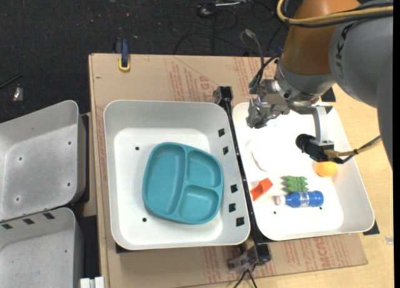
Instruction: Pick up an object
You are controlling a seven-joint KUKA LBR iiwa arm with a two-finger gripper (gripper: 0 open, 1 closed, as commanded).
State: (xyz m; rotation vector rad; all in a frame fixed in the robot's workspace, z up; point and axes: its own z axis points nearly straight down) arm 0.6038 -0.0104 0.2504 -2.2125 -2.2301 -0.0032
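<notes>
**Gripper poised over the right-hand bin, nothing held**

Seen from above, at a slant. Gripper (259, 117) hanging off a grey arm with an orange band, fingers dark and bunched against the bin's white floor; whether spread or pressed together, cannot tell. Nothing visible between them.

Just below the gripper: a pale, flat white piece (259, 155), hard to separate from the floor. Further below: a small orange-red block (262, 187). Below and to the right: a green toy (294, 183), a blue and white bottle (302, 200) lying on its side just beneath it, and a yellow-orange ball (325, 168) near the right wall. All inside the right bin (356, 215).

To the left, past the dividing wall: the left bin (125, 124), holding a teal sectioned plate (183, 183).

Best approach, judged from here: pick one well-separated target, centre directly over it, turn across its narrow side, descend straight. Probably the orange-red block; the bottle likely to roll.
</notes>
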